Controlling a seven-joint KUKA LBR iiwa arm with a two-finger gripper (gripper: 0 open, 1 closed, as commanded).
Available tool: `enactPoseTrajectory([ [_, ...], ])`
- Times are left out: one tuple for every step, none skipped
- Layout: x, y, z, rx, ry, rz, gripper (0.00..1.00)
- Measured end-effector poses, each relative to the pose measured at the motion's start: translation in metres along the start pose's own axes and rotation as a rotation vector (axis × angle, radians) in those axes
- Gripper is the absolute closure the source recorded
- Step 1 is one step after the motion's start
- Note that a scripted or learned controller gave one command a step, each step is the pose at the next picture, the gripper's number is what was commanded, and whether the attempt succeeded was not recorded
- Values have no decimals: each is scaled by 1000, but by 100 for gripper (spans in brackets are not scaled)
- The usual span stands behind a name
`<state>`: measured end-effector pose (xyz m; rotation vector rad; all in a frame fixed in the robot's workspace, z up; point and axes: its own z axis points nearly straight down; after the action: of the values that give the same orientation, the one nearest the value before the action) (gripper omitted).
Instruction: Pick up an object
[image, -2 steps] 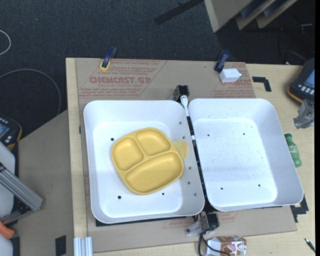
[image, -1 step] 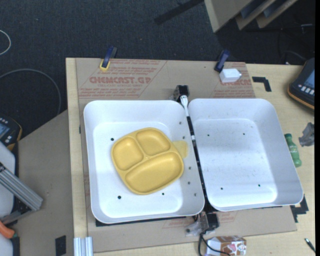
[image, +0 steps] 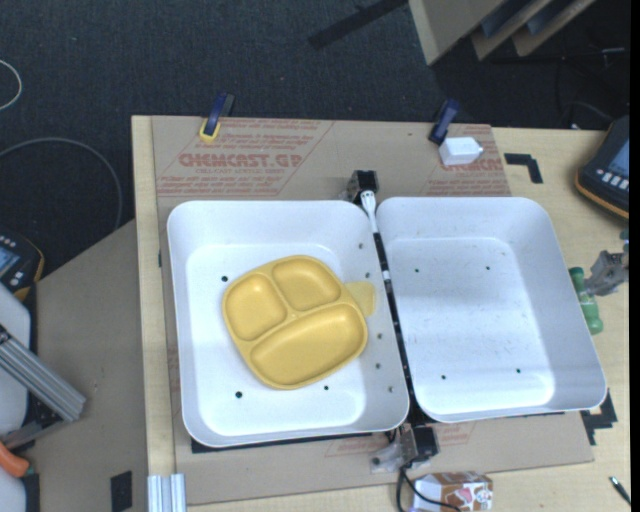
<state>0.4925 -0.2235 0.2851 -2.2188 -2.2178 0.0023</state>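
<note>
Yellow plastic is my target: a divided tray (image: 295, 322) lying flat in the left bin (image: 190, 300), turned a little askew, its three compartments facing up. It sits near the bin's middle, away from the walls, which I judge leaves room for a top-down grasp on a rim. The right bin (image: 560, 300) sits alongside, touching at the central seam. Nothing is lifted yet.

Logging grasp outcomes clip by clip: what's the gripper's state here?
Gripper: nothing to report; the yellow divided plate lies free in the left bin.
</note>
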Motion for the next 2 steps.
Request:
enactPoseTrajectory([
  [-1, 3, -11, -7, -4, -1, 100],
  [0, 12, 15, -1, -1, -1, 100],
])
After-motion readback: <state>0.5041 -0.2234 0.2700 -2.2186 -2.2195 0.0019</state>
